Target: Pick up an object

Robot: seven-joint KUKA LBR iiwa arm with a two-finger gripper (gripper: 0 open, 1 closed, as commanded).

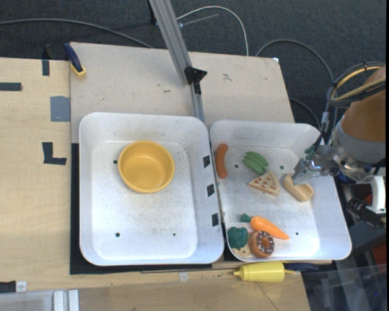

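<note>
Hovering: gripper [303,173] maybe touching bread roll [298,189].

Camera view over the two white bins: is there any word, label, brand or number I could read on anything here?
None can be read.
Yellow round bowl: plain, no print.
Yellow squeeze bottle: no label legible.
Dark tape pieces on the wooden bench: shapes, not letters.

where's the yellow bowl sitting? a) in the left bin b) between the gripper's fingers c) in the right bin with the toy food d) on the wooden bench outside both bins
a: the yellow bowl sits on the floor of the left bin, while the carrot and pizza slice lie in the right bin, where the gripper is.
</note>
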